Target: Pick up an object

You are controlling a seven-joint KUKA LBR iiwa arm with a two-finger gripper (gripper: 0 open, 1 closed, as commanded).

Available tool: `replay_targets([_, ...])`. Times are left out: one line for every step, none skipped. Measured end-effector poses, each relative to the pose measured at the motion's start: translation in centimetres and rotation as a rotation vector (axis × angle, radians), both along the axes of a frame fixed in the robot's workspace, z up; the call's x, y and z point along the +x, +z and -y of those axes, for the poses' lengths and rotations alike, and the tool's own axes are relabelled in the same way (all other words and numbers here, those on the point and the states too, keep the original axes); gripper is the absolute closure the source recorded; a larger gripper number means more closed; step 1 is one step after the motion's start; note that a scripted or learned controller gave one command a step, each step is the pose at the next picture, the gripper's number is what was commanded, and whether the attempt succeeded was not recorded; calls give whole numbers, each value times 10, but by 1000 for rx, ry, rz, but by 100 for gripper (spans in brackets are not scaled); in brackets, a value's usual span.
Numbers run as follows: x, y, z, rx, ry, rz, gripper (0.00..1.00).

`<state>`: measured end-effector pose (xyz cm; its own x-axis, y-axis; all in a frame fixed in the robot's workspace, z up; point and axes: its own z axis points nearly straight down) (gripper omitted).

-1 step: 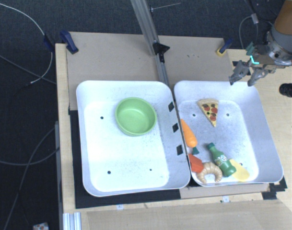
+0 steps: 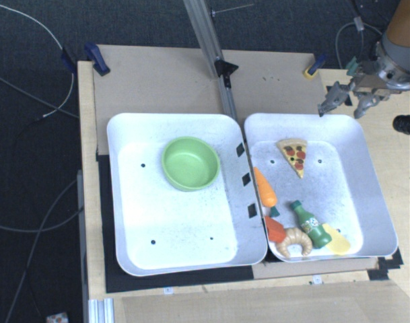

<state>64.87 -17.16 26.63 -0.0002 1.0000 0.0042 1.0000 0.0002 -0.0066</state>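
You've got several toy foods in the right bin (image 2: 366, 173), any of them a candidate for the pick. The pizza slice (image 2: 293, 155) lies flat in the upper middle of that bin, tip pointing toward the near edge, well apart from the rest. The carrot (image 2: 264, 187) lies along the bin's left wall, green end toward the near side. Down in the near corner there's a cluster: a red piece (image 2: 275, 229), prob. a tomato or pepper, can't tell which, w/ a croissant (image 2: 295, 241) just beside it and touching. A green bottle (image 2: 310, 225) lies tilted on its side next to the croissant, and a yellow piece (image 2: 338, 242), maybe a lemon, sits against the bottle's base by the near rim.

The gripper (image 2: 340, 102) hangs above the table (image 2: 272, 79), just past the far right corner of the right bin, not over any object. Its jaws are spread apart w/ nothing between them. The grey arm w/ its orange band (image 2: 401, 22) comes in from the upper right.

The left bin (image 2: 130, 200) holds a green bowl (image 2: 190, 163), upright, in its upper middle part. The two bins touch along the center, w/ small black clips there. A metal rail (image 2: 206, 32) runs from the top of the view down to the gap between the bins. Blue clamps (image 2: 97, 58) sit at the table's far corners, and cables trail over the dark floor at left.
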Motion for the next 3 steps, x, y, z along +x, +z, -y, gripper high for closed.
replay_targets([5, -62, 0, 0, 0, -6, 0])
replay_targets([6, -105, 2, 0, -1, -6, 0])
replay_targets([-3, -158, 8, 1, -2, -8, 0])
